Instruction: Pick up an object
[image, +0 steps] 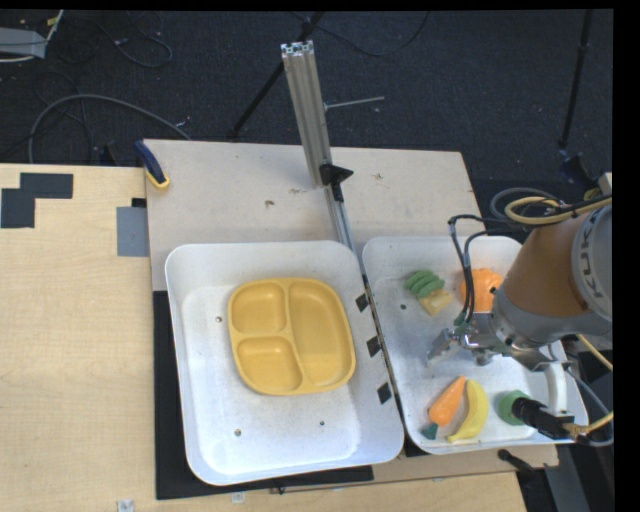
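1. Right bin (400, 400): the gripper (452, 347) hangs over its bare floor, fingers spread, nothing between them.
2. Banana (472, 415) and carrot (447, 400) lie just below the fingers, touching each other (risk of a double grab).
3. Green-yellow piece (426, 287) lies above the fingers, standing alone; the safer target, in my judgement: centre over it, then descend.

Dark carpet floor (450, 90) strewn with cables (80, 110); pale wooden tabletop (70, 350) at left

A yellow divided plate (292, 335) lies in the left bin (190, 400).
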